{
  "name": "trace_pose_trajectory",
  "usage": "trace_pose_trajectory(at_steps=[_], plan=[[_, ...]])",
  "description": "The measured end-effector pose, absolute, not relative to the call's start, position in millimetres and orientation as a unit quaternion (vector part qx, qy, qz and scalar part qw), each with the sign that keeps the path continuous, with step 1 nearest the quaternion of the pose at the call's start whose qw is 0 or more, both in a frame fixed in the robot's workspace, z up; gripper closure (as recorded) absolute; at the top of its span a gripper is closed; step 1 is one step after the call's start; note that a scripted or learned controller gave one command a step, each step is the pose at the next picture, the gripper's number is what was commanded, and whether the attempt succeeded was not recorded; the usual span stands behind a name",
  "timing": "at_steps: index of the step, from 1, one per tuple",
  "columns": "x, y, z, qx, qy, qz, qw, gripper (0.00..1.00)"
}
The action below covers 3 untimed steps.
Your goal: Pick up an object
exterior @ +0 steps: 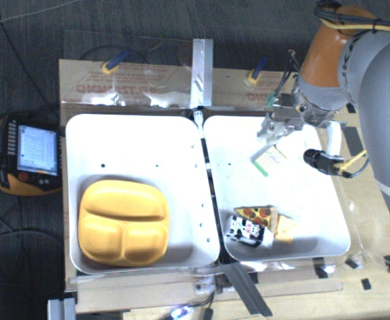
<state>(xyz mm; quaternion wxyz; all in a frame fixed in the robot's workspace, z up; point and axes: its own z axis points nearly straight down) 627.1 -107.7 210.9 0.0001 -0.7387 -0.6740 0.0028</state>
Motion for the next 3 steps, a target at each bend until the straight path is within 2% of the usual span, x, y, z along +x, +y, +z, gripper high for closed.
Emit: trace_pose_trajectory(at_steps=[1, 2, 3], plan=[[545.0, -116.7, 146.4, -0.672, -0.741, 0.0018, 0.002, 1.0], [491.0, -94.8, 196.4, -0.703, -0.711, 0.002, 0.002, 1.0], [488.7, -123.8, 107.6, -0.8, -0.6, -0.0039, -0.004, 1.0]])
